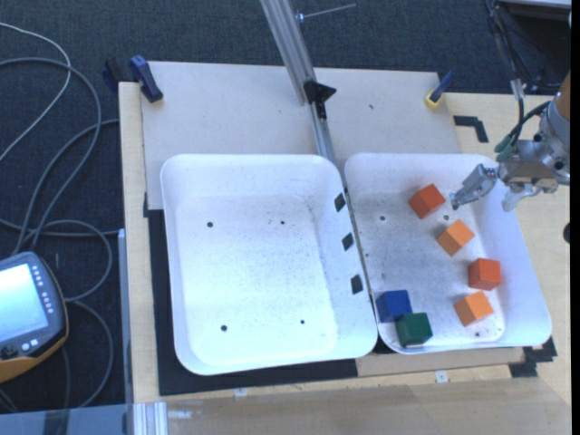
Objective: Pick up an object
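Not much of the arm [560, 120] is in shot, just its end at the right edge. There's a sliver of orange band up top, then a grey metal wrist block below it. Green and dark cables loop along its left side. The gripper [494, 191] is light grey metal, two slim fingers [471, 188] that look kinda angular, with darker bits near their base.

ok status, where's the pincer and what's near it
Pincer open over right bin, holding nothing. Nearest: upper orange cube, just left of its fingertip. Five more blocks below, none blocking.
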Tool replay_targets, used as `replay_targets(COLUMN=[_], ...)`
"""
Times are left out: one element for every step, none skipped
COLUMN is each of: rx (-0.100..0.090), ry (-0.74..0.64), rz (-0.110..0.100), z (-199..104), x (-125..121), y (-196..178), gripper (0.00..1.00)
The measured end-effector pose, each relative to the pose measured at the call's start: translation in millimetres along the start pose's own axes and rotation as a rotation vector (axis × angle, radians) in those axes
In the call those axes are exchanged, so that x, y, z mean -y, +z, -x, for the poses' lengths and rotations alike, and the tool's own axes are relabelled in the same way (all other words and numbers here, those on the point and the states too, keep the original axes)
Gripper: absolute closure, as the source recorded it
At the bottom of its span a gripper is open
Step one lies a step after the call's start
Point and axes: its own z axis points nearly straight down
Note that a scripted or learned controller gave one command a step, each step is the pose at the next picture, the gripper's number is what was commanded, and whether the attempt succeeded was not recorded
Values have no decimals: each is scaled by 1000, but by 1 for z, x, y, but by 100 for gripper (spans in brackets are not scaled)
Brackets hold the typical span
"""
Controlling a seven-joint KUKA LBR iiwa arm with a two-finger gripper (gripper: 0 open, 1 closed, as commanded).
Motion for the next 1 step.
replay_targets(rx=[0], ry=[0], rz=[-8], z=[35], x=[-69], y=[143], gripper=[0])
